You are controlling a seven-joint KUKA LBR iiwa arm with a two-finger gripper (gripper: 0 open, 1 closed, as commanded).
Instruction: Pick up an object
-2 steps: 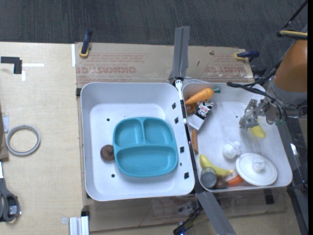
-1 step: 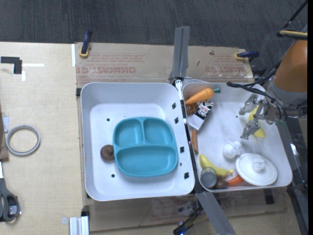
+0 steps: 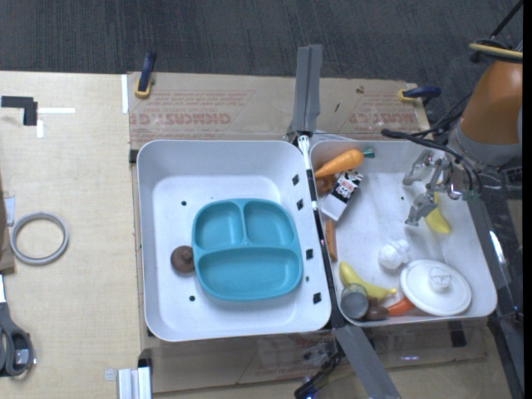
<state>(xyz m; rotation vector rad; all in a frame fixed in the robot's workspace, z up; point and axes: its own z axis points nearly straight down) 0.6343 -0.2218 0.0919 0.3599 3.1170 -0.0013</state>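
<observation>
1. your left bin (image 3: 158,248) holds a teal divided plate (image 3: 247,249) and a brown ball (image 3: 182,258).
2. your right bin (image 3: 478,248) holds a carrot (image 3: 338,163), banana (image 3: 366,283), white lid (image 3: 435,287).
3. the gripper (image 3: 422,210) hangs spread, touching a small yellow object (image 3: 439,221), pinching nothing.

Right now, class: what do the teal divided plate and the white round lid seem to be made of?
teal divided plate: probably moulded plastic, with an even colour and soft matt sheen. white round lid: glossy, possibly ceramic or hard plastic; the view leaves it open.
</observation>
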